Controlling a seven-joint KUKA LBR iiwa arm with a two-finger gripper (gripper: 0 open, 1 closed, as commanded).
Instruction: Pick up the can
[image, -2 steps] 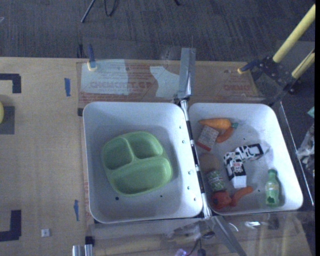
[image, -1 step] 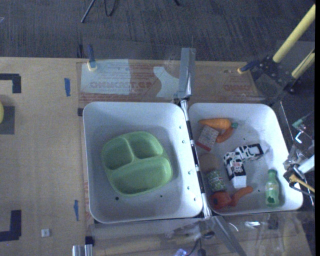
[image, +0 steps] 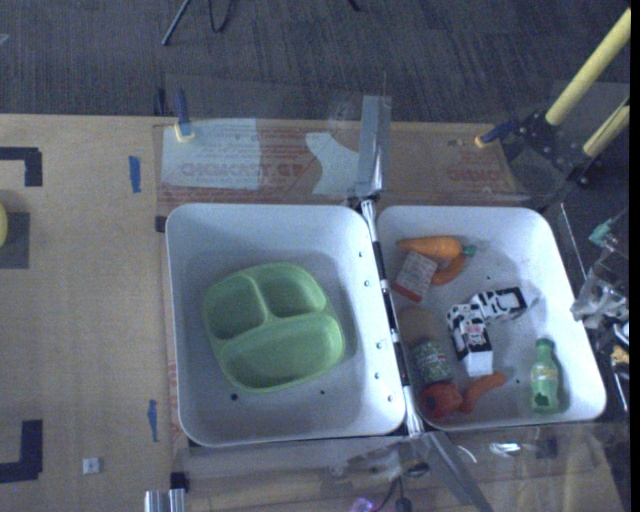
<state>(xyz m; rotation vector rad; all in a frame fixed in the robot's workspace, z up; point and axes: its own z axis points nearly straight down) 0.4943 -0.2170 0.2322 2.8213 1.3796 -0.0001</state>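
Observation:
The can (image: 430, 361) is small, with a dark green label and a grey end. It lies in the right bin (image: 560, 240) near the bin's left wall, toward the front. A red round item (image: 443, 400) touches its front end. My gripper (image: 600, 300) is a dim metallic shape at the right edge of the camera view, just outside the bin's right rim. It is well to the right of the can and nothing shows between its fingers.
The right bin also holds a carrot (image: 432, 245), a red and white packet (image: 414, 275), a cow-patterned carton (image: 480, 320), a second carrot (image: 486, 386) and a green bottle (image: 544, 376). A green divided plate (image: 275, 325) lies in the left bin (image: 190, 240).

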